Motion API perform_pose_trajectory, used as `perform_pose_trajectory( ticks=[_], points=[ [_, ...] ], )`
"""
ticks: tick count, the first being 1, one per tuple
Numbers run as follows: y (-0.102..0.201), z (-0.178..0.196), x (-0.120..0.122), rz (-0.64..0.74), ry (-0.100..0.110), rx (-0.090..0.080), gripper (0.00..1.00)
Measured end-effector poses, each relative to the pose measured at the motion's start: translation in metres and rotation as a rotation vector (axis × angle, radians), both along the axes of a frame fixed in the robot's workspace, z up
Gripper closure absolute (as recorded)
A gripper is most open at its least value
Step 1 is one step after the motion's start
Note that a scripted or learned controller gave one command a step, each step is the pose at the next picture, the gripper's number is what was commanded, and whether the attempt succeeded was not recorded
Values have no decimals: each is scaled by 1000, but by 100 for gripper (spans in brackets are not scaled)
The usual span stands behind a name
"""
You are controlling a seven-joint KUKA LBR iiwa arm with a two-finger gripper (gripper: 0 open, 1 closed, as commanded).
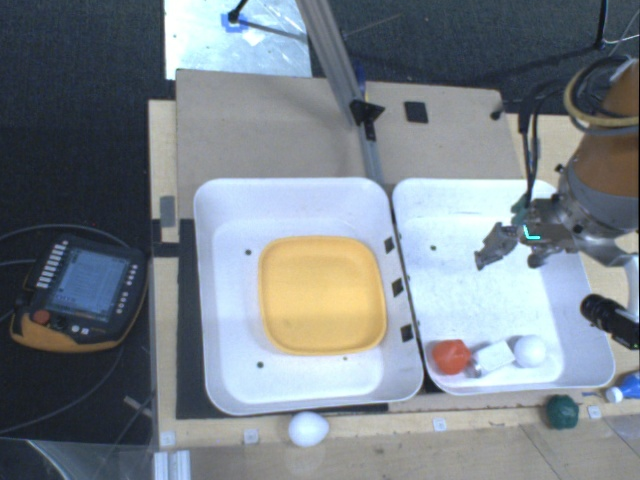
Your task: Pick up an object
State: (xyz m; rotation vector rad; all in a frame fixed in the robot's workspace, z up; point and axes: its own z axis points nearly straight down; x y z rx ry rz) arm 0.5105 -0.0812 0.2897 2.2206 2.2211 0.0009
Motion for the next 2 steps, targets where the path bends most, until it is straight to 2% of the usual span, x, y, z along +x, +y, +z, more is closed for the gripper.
perform_pose_trajectory(
  ticks=[1,2],
  points=[
    [0,0,0,0,0,0,0],
    [2,-62,-2,0,5,0,0]
  ],
)
